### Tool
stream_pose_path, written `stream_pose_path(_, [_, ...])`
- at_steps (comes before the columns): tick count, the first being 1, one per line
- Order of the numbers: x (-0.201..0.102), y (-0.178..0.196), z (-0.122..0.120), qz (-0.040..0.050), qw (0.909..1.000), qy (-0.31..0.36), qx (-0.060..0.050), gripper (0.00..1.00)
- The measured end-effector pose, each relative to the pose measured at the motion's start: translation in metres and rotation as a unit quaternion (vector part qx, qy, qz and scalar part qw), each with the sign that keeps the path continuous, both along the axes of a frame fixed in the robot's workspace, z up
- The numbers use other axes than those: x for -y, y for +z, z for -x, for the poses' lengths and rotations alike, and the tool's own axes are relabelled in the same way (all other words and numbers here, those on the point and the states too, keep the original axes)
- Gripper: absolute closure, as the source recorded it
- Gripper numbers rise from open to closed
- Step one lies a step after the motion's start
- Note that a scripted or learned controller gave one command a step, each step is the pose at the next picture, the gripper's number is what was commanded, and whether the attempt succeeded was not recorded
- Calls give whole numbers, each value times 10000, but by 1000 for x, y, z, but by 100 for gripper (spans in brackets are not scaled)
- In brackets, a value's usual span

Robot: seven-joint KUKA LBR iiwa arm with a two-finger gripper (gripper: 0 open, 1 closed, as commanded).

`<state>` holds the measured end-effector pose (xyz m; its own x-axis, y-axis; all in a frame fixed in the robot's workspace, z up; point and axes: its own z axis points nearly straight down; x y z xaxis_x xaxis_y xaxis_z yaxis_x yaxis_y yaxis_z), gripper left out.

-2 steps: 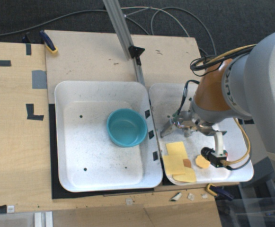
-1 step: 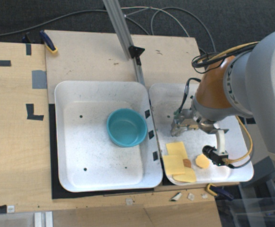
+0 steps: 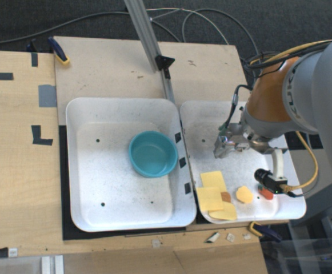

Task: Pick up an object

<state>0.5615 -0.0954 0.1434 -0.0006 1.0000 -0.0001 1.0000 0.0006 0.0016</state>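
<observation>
The grey arm (image 3: 303,90), marked by an orange band (image 3: 268,101) above the wrist, is extended from the right over the right bin (image 3: 203,121). The gripper (image 3: 222,147) is positioned low above that bin's bare middle floor, with cables looped around the wrist. Whether the jaws are open or closed cannot be told, and nothing is seen between them.

No legible writing or labels are visible.

Both bins are shallow, white, speckled and round-cornered. In the left bin (image 3: 97,170) a round teal bowl (image 3: 152,153) with a smooth surface is set upright near the right wall. At the near end of the right bin, flat yellow sheets (image 3: 212,196) are stacked overlapping, with a small brown piece (image 3: 226,197) touching them. A rounded yellow-orange lump (image 3: 244,195) lies just beside them, apart from the gripper.
</observation>
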Motion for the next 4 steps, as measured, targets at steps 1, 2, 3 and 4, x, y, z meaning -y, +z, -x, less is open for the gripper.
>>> stream_pose_path(1, [-2, 62, -6, 3, 10000, 8, 19, 100])
stream_pose_path(2, [-3, 124, -3, 5, 10000, 7, 21, 100])
stream_pose_path(3, [-3, 127, -3, 2, 10000, 5, -14, 100])
stream_pose_path(4, [-52, 108, 6, -5, 10000, 25, -25, 100])
